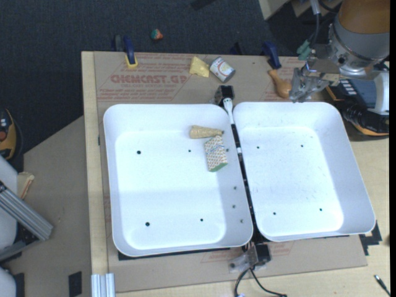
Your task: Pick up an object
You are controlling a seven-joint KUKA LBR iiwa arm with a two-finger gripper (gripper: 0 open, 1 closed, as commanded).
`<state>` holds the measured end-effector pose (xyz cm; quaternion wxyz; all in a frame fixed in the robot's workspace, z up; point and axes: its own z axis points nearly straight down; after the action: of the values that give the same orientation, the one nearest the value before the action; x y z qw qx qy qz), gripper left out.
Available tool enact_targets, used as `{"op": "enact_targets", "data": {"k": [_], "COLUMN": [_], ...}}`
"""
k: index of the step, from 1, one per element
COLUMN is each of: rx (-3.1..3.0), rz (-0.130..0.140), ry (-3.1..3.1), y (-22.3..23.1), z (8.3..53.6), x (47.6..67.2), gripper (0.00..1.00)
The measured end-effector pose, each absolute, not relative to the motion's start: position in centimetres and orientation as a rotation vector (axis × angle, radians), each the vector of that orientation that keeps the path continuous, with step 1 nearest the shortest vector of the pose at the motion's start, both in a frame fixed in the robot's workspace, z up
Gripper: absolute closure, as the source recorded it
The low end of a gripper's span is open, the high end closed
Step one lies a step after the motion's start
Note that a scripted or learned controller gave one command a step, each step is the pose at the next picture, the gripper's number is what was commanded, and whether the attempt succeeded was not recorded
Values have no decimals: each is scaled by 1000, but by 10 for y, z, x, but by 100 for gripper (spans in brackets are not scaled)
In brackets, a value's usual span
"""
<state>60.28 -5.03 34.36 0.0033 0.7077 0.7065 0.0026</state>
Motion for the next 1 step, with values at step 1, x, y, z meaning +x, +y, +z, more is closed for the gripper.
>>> {"op": "enact_targets", "data": {"k": [1], "rx": [2215], "rz": [-4], "ry": [2238], "y": [61], "z": [271], "x": [618], "gripper": [100]}}
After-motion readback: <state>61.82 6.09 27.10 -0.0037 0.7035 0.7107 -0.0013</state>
